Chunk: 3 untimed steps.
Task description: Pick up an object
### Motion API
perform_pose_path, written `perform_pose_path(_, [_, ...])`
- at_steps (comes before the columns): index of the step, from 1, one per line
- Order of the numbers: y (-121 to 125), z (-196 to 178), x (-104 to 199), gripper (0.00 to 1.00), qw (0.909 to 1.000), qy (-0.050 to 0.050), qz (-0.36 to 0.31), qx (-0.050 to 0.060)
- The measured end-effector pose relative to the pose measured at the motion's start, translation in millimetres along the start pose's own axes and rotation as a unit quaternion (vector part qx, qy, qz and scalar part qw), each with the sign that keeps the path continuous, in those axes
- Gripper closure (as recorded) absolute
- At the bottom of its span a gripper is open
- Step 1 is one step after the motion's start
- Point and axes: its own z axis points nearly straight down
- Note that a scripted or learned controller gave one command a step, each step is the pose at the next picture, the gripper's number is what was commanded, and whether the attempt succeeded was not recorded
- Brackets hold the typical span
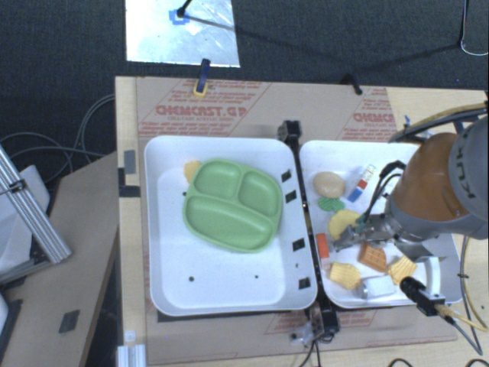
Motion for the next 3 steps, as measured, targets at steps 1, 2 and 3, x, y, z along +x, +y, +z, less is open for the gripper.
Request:
perform_pose_path(1, [3,-15,-5,1.00,1.0000,-0.006,0.001,-0.008])
perform_pose_path(2, [9,-64,-14,1.00,1.0000,0.000,0.000,0.002])
perform_pose_path(3, [12,-120,-4,1.00,1.0000,0.001,-0.002,0.001])
